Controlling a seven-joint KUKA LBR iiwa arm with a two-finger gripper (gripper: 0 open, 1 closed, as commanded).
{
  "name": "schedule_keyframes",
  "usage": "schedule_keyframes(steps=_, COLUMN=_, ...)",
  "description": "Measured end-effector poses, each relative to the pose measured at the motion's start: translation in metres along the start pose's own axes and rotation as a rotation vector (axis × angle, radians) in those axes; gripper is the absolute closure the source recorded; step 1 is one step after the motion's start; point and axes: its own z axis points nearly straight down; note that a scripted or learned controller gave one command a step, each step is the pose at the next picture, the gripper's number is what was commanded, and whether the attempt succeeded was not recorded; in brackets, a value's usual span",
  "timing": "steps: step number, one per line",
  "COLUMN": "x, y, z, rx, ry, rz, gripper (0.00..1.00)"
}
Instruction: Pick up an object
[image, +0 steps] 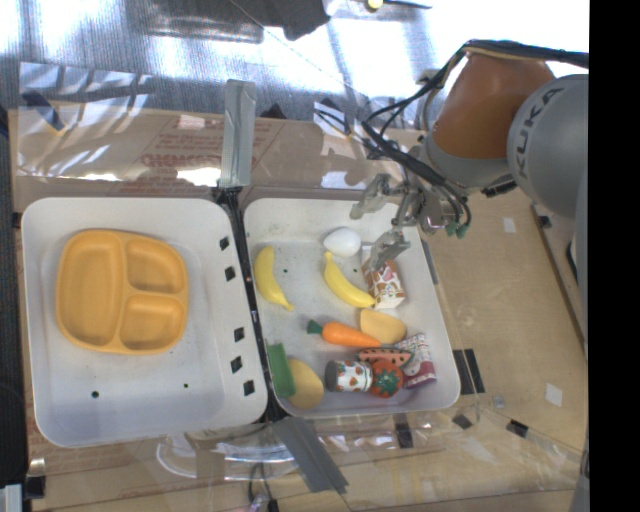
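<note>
- My pincer (392, 228) hangs over the upper right part of the right-hand shallow white bin (300, 215), just inside its far rim, on the grey arm with the orange band (500, 95) that reaches in from the right.
- I cannot tell from this slanted look down whether it is parted or closed; nothing shows itself held in it.
- The nearest candidates lie just below and to the left of me: a small white egg-shaped piece (342, 241), a curved yellow plastic banana (346, 282), and a small red-and-white printed carton (387, 287) that sits almost under me.
- The banana's long axis runs on a diagonal from upper left to lower right, its lower end close beside the carton; I judge a grasp across its short width would suit it best.
- A second yellow banana (270, 277) lies farther left, near the bin's dividing wall, running nearly up and down.
- Farther toward the near edge lie an orange toy carrot with a green top (345, 334), a tan rounded piece (382, 326) and a crowded cluster of mixed toys (380, 370).
- The left white bin (60, 400) bears a yellow three-compartment tray (121, 290), well apart from me.
- The move ahead, as I judge it, is a short descent down and slightly left.
</note>
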Motion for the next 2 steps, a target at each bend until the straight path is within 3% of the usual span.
schedule_keyframes(steps=1, x=0.007, y=-0.017, z=0.099, rx=0.000, ry=-0.013, rz=0.125, gripper=0.00)
schedule_keyframes(steps=2, x=0.028, y=0.065, z=0.110, rx=-0.002, ry=0.001, rz=-0.095, gripper=0.00)
